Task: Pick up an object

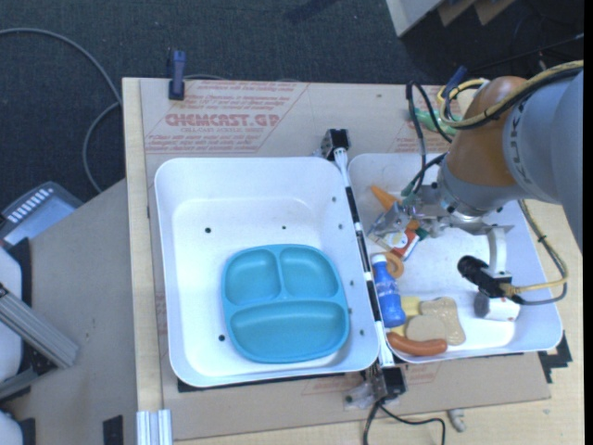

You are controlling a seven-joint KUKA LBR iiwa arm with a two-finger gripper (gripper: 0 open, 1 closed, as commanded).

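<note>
A: Reaching in from the right, over the right bin point(537, 248): grey arm point(547, 137), orange band above the wrist. Gripper point(400, 219) hanging low at the bin's upper left, among small items; finger spacing impossible to tell.

B: Lying near the gripper: orange carrot piece point(382, 196), red-and-white item point(398, 241). Resting along the divider: blue-capped white tube point(384, 290). Sitting at the front: bread slice point(435, 323), sausage point(417, 345).

A: Occupying the left bin point(185, 193): blue divided plate point(284, 301).

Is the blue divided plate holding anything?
Empty: the blue divided plate lies flat in the left bin, all three compartments bare.
</note>
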